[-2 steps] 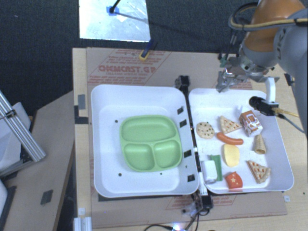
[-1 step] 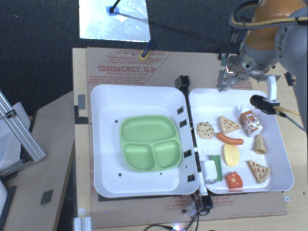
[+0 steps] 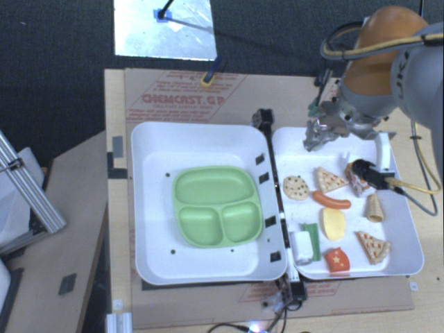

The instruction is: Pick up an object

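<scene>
My claw (image 3: 316, 136) hangs over the far left corner of the right bin (image 3: 409, 255), pointing down at bare white floor. From this slant I cannot tell how it is set, and I see nothing in it.

The toy food lies nearer in that bin: a cookie (image 3: 296, 186) closest to the claw, a pizza slice (image 3: 331, 180) just right of it, a sausage (image 3: 331, 200) just near of those, then a yellow piece (image 3: 334, 223), a red piece (image 3: 337, 259), a second pizza slice (image 3: 373, 246) and a cone (image 3: 374, 207) by the right wall. A white and green block (image 3: 305, 243) sits against the left wall.

The left bin (image 3: 149, 186) holds a green tray (image 3: 215, 205).
</scene>
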Motion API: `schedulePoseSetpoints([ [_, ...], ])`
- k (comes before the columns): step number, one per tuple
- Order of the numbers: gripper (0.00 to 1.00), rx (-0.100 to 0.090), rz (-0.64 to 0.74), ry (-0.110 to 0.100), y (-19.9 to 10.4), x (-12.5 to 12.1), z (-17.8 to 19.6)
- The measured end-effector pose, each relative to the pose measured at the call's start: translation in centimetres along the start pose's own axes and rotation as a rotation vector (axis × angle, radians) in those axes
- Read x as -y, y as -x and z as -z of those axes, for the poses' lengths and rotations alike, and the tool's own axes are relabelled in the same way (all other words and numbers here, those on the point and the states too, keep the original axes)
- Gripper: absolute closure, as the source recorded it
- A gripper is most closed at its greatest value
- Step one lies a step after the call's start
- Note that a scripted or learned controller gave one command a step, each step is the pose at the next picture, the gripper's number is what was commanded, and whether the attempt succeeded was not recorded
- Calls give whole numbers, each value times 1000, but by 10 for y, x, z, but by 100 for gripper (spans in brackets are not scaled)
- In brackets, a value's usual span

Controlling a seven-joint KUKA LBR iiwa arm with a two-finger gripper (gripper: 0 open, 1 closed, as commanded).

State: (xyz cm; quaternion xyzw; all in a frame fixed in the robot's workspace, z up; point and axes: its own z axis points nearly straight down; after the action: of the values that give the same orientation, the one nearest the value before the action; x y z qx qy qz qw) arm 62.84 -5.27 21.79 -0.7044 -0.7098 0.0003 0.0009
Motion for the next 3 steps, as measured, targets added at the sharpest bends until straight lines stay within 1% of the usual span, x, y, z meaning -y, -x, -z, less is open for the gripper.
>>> schedulePoseSetpoints([
  [1, 100, 0, -6, -1, -19, 58, 7],
  [2, 100, 0, -7, -2, -32, 111, -1],
  [3, 100, 0, -3, 2, -39, 109, -4],
])
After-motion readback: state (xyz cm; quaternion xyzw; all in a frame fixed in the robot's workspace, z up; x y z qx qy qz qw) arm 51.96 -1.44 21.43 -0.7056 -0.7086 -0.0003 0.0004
